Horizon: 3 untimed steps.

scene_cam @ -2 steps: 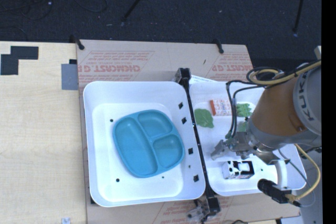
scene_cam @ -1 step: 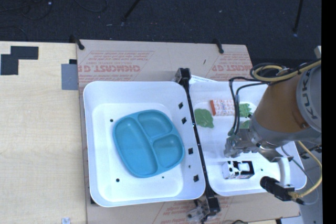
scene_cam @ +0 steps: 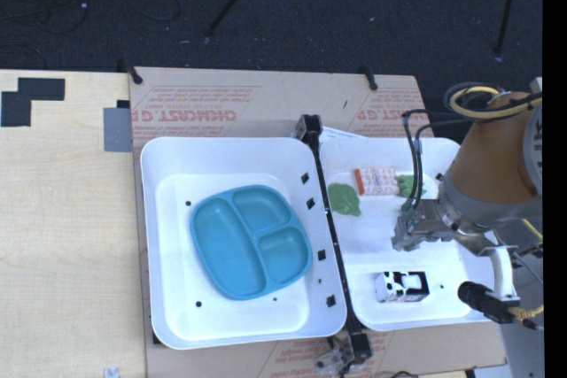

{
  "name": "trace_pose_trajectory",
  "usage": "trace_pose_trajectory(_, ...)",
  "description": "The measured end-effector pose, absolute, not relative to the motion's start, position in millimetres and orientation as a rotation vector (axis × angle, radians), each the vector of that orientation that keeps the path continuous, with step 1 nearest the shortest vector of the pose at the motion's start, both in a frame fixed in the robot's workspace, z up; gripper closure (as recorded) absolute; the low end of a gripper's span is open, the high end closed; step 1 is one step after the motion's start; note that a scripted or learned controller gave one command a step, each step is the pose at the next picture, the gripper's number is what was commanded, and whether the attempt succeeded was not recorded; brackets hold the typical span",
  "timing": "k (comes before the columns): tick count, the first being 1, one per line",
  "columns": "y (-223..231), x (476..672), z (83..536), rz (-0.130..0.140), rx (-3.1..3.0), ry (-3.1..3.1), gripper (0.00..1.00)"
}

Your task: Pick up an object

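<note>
I see two bins (scene_cam: 159, 190) of smooth, semi-gloss white plastic; a divided blue plate (scene_cam: 250, 240) of glossy plastic; matt brown cardboard (scene_cam: 221, 106) beneath; pale wood-grain bench (scene_cam: 62, 235) surface.

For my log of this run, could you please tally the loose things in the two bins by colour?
Blue: 1, the divided plate in the left bin.
Green: 2, the green piece and a smaller green bit in the right bin.
Red and white: 1, the packet.
Black and white: 1, the toy.
Total: 5.
</note>
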<state>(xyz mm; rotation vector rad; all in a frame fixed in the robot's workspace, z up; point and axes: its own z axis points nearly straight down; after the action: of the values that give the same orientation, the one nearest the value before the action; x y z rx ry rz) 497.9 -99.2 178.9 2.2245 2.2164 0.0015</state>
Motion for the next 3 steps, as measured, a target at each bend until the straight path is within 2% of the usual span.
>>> trace_pose_trajectory(1,-100.2,499.0,231.7,0.003,2.219,2.22,1.0)
trace_pose_trajectory(2,-51.5,505.9,230.6,0.0,2.219,2.229,1.0)
trace_pose_trajectory(3,-2.5,526.8,239.4,0.0,2.218,2.229,1.0)
